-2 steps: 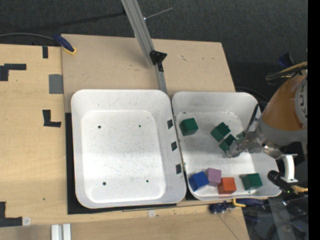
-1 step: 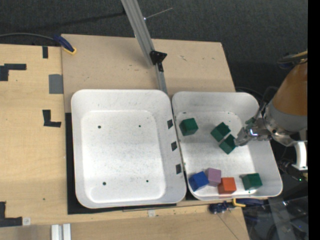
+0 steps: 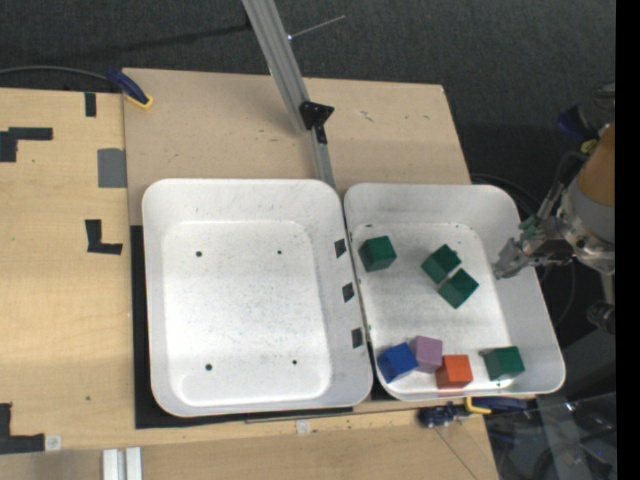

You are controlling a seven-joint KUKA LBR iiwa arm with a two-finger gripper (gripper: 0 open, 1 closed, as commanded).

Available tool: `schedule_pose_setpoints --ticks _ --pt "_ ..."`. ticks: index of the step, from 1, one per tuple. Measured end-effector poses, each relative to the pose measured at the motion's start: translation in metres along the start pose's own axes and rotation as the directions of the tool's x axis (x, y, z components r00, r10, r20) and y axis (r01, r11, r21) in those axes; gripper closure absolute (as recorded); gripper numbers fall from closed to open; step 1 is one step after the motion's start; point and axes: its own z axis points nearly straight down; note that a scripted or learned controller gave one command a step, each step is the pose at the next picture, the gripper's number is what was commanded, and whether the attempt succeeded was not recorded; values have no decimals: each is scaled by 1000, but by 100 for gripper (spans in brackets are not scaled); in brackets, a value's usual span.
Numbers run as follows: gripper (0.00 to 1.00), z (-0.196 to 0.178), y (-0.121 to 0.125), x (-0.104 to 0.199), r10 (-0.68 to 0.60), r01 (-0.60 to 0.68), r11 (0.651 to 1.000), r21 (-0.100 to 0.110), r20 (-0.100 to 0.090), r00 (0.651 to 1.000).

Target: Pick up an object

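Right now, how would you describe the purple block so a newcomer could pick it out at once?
Start at the right-hand white bin, the one holding blocks. Along its near edge runs a tight row of three: a blue block, then the purple block, then an orange block. It is the middle one, pale lilac; the bin's other blocks are green.

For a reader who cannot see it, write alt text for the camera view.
The end effector hovers at the right edge of the right bin, which holds four green blocks, a blue block, a purple block and an orange block. The left bin sits beside it on the wooden bench.
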Motion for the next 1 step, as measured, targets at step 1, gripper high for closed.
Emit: schedule_pose_setpoints --ticks 1 --pt "100 -38 1 0 -1 1 1000 1 -1 1000"
